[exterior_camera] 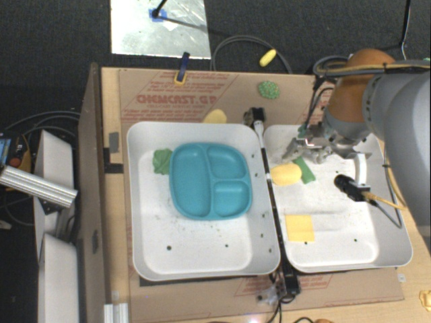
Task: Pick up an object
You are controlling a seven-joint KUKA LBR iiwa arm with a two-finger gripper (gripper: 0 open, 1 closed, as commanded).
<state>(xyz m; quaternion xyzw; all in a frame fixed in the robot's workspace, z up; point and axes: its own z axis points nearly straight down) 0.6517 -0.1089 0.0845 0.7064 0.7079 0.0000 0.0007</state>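
Observation:
My gripper [304, 151] hangs low over the back left part of the right bin [377, 247], with the grey arm and its orange band coming in from the right. Just below and left of it lies a yellow rounded object [285, 174] against the bin's left wall. A green strip [308, 172] lies beside that object, right under the gripper. Nearer the front of the same bin a flat yellow square [300, 227] rests on the floor. I see nothing held.
The left bin [145, 234] holds a blue divided plate [210, 181] with a green piece [161, 160] at its left edge. On the cardboard behind the bins sit a yellow lump [215, 117] and a green ball [269, 89].

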